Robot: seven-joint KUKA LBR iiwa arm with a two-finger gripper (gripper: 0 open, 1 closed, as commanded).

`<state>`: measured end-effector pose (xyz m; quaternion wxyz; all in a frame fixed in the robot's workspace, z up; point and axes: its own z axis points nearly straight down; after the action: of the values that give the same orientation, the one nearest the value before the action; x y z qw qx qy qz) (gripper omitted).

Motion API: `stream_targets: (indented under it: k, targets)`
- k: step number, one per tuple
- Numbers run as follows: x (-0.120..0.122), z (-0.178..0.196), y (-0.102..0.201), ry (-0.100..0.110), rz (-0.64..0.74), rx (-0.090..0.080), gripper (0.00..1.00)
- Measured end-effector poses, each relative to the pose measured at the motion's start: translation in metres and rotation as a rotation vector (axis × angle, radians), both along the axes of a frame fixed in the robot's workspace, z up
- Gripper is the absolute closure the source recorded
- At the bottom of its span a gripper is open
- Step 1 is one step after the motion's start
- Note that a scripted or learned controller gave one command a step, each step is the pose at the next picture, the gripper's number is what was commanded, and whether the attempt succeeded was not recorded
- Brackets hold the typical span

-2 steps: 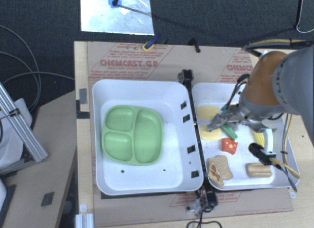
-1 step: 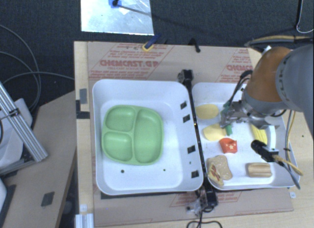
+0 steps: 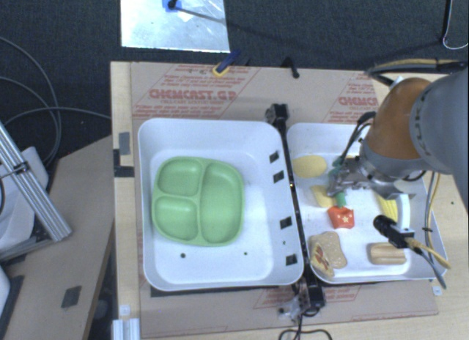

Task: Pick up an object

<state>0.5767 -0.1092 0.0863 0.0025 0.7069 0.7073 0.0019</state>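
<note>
The arm reaches into the right bin [image 3: 421,276], with its hand [image 3: 338,187] low among the toy foods.

The hand sits just above the red toy [image 3: 341,217] and beside a yellow wedge [image 3: 322,197]; how wide it is cannot be told. A long corn cob [image 3: 388,206] lies close by, pointing up and down the picture. A tan roll [image 3: 386,253] lies sideways. The left bin [image 3: 168,272] holds a green tray [image 3: 198,201].
</note>
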Motion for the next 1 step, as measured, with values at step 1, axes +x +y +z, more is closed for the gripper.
stream_targets:
  k: [1]
  targets:
    - [0.0178,0.0002,0.0124,0.000,0.005,-0.001,1.00]
